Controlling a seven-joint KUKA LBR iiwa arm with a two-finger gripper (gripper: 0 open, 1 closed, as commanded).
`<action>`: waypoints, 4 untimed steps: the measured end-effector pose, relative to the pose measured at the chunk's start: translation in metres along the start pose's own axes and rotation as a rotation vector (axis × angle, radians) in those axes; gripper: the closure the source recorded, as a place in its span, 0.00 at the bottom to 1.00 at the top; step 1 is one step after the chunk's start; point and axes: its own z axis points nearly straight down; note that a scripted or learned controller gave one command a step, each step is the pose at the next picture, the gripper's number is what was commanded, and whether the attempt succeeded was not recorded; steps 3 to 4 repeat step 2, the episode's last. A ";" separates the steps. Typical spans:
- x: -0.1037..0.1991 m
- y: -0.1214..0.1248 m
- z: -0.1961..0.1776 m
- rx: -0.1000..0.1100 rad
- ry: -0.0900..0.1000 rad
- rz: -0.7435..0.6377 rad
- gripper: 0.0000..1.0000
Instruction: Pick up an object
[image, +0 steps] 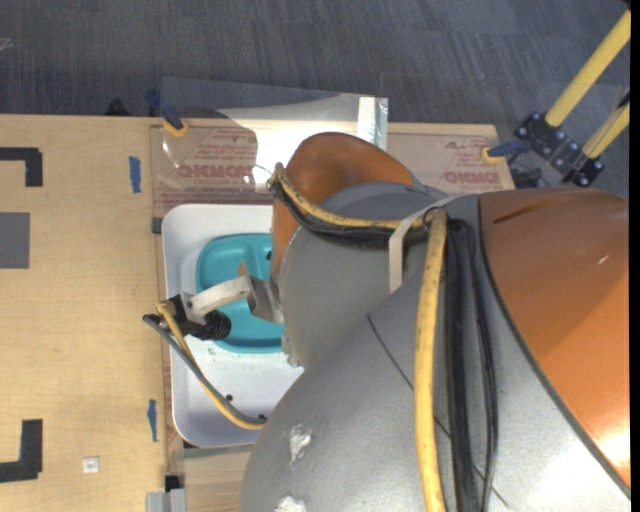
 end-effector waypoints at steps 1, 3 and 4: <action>0.000 0.000 -0.036 0.000 0.001 -0.196 1.00; 0.000 0.001 -0.008 -0.001 -0.001 0.003 1.00; 0.000 0.001 -0.008 -0.001 -0.001 0.003 1.00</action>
